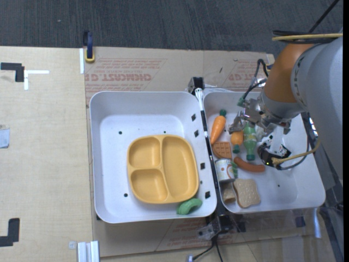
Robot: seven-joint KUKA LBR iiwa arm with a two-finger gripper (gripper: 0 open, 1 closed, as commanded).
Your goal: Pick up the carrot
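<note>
The carrot (217, 127), orange with a green top, lies at a slant in the right bin (305, 192), close to its left wall. My gripper (251, 123) hangs to the right of the carrot, apart from it, over the top of a green bottle (250, 142). Its fingers look spread open, with nothing held between them. The grey arm with its orange band (283, 75) comes in from the upper right and hides the bin's back right part.
Around the bottle lie a small orange fruit (236, 138), a cracker (222, 149), a red sausage (250, 166), a can (224, 170) and a bread slice (246, 192). The left bin (109, 124) holds a yellow divided plate (162, 168) and a green vegetable (189, 206).
</note>
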